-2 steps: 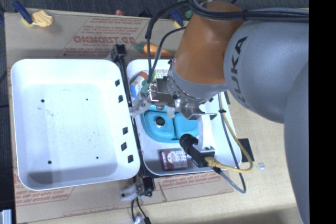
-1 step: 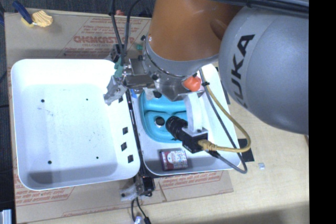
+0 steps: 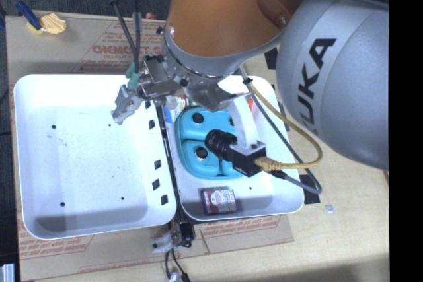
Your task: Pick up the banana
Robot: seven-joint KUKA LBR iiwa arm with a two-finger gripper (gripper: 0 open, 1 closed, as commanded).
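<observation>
Hovering over the right bin [image 3: 291, 198], arm [image 3: 264, 16] is blocking any banana; hand state I cannot tell; clearing blue object [image 3: 198, 139] matters.

Arm [image 3: 317, 43]: grey shell bearing black lettering, with a broad orange band [image 3: 225, 3] above the wrist. Cables: black, plus one tan cable [image 3: 301, 132] ending in a yellow connector. Left bin [image 3: 39, 142]: white, with small black dots on its floor. Right bin [image 3: 284, 198]: white. Between the bins: a row of black square marks. Right bin contents: a light blue moulded object [image 3: 198, 135] with dark holes; a dark brown packet [image 3: 218, 200] with a pale label. Bench surface: tan cardboard [image 3: 99, 43] printed in red. Far left: a yellow item [image 3: 53, 24] beside a blue one.
</observation>
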